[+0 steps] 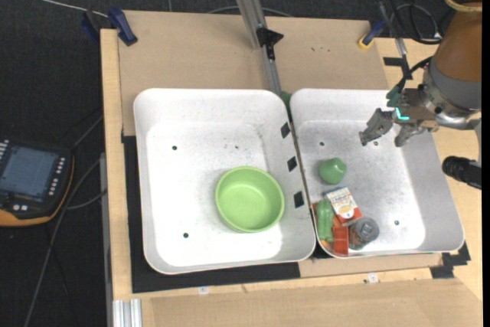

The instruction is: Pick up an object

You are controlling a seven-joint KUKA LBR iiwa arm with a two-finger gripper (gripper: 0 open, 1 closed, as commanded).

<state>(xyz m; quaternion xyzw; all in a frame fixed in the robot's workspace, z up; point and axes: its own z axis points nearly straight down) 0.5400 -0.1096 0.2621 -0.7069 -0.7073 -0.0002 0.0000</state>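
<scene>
Right bin (429, 188), near-left part: small green round object (332, 170), apple-like, lying alone on bare white floor. Nothing touches it. Likely the easiest pick.

Just nearer than it, crowded into the bin's near-left corner: an orange-and-white carton (341, 203), a green piece (325, 220) and a red piece (339, 239) lying along the left wall, and a grey round cap-like thing (365, 230). These touch or overlap one another; too small to separate cleanly.

Tool (390, 132): hangs over the far-right part of the same bin, fingers spread apart and pointing down toward the left, nothing between them. Height above the bin floor cannot be judged from this slant.

Key relation: the green round object lies to the near-left of the tool, apart from it, with clear floor between. Being round, it has no long axis to line up with, so finger orientation should matter little. My reading: the next move is a short travel left and nearer, then a descent. Risk: it may roll off toward the cluster if one finger lands first.

Left bin (153, 165): a green bowl (249, 199) sits in its near-right part, well apart from the tool, across the divider.

Surface (191, 50): tan board, a blue clamp (122, 25) at its far-left corner.
</scene>
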